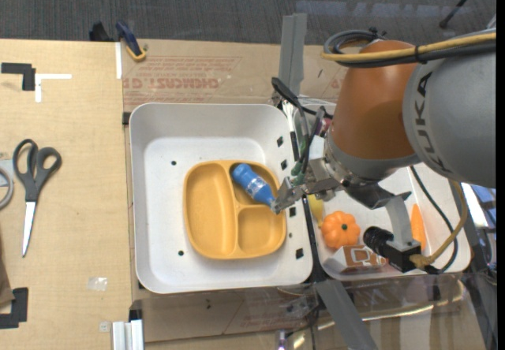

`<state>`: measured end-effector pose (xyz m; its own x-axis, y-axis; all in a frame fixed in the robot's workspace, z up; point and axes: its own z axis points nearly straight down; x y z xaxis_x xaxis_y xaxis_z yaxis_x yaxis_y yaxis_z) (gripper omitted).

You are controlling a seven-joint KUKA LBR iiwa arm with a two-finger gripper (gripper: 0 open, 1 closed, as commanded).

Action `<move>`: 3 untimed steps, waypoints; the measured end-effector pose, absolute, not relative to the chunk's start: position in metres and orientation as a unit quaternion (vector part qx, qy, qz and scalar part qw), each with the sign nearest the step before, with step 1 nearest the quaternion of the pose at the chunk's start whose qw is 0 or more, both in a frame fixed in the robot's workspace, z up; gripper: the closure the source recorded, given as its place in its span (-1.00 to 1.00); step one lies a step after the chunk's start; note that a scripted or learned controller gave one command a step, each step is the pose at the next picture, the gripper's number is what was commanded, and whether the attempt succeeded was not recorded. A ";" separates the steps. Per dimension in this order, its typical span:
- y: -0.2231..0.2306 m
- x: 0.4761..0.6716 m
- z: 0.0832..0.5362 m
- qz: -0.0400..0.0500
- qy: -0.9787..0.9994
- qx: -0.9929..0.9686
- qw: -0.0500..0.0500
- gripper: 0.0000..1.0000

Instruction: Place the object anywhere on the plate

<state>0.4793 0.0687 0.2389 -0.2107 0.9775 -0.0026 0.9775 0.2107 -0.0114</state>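
Note:
A yellow divided plate [225,218] lies in the left white bin [158,183]. A blue bottle-like object [251,181] rests tilted in the plate's upper right compartment, against the rim. My gripper [278,200] reaches in from the right over the bin's wall. Its tip sits at the lower right end of the blue object, right by the plate's edge. The arm's grey and orange wrist [379,112] hangs above the right bin and hides much of it.
In the right bin [371,262] lie a small orange pumpkin [341,228], a yellow piece [317,206] and an orange item [417,224]. Scissors [31,175] lie on the bench at far left. A blue clip [130,39] sits behind the left bin.

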 end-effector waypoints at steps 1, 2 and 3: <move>0.055 0.479 0.253 0.002 -0.698 -0.716 0.000 -1.00; 0.055 0.479 0.253 0.002 -0.698 -0.716 0.000 -1.00; 0.055 0.479 0.253 0.002 -0.698 -0.716 0.000 -1.00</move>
